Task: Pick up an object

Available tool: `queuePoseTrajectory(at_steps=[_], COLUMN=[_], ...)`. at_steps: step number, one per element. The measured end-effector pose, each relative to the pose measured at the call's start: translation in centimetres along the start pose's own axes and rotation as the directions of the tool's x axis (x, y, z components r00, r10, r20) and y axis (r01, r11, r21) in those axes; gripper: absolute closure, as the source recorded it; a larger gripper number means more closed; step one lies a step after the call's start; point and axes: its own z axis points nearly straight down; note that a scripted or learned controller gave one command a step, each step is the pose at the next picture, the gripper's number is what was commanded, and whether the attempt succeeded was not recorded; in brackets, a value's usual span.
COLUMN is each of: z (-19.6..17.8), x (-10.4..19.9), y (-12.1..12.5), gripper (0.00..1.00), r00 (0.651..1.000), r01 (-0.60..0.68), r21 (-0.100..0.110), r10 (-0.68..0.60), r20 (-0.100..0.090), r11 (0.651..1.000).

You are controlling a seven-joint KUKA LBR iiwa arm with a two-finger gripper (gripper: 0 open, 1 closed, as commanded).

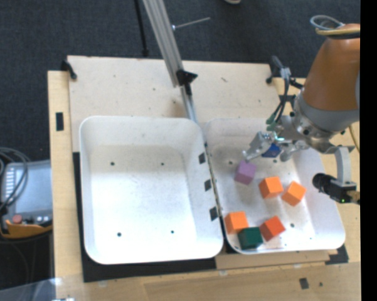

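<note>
Purple block (245, 172) lies tilted in right bin (320, 234), near orange blocks (271, 187).

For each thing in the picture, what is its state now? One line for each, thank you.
Gripper: above the right bin, over the purple block, holding nothing I can see.
Purple block: lying in the right bin, free.
Two orange blocks: side by side, apart.
Orange block: against the green block.
Orange-red block: beside the green block, tilted.
Left bin: flat on the bench.
</note>
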Motion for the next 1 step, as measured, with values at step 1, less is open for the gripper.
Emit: queuePoseTrajectory(at_steps=[1], z=[-0.23], x=[-0.04], y=[0.07], gripper=[0.00], r00=[1.000], r01=[-0.003], r21=[-0.006], r10=[0.003], r20=[0.001], r11=[1.000])
